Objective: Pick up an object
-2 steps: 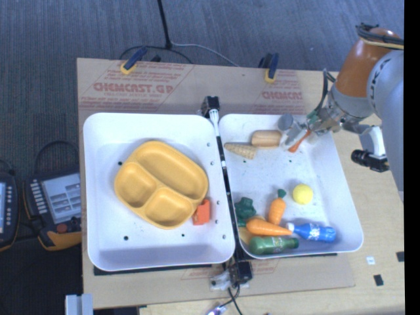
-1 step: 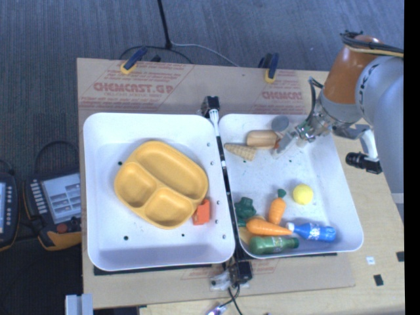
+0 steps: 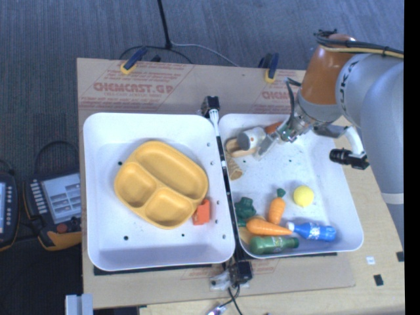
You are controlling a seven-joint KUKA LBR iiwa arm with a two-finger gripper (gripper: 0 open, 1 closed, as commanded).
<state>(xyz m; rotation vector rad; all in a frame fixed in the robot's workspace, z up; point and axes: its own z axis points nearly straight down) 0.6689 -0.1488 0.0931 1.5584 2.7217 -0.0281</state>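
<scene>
Two white bins, with the arm over the far corner of the right one.
Well left of the gripper [image 3: 283,132] sit a yellow tray [image 3: 161,184] and an orange block [image 3: 202,212]; just left lies a small tan object [image 3: 240,142], hard to identify, long axis roughly left-right. Whether the gripper holds anything cannot be made out.

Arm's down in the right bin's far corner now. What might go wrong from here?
The tool sits low near the bin's far wall, so it might scrape the rim. The small brown and white object lies close beside it and could get pushed away rather than picked. The carrots, bottles and yellow ball are clustered at the near end, so a later grab there might catch two.
</scene>
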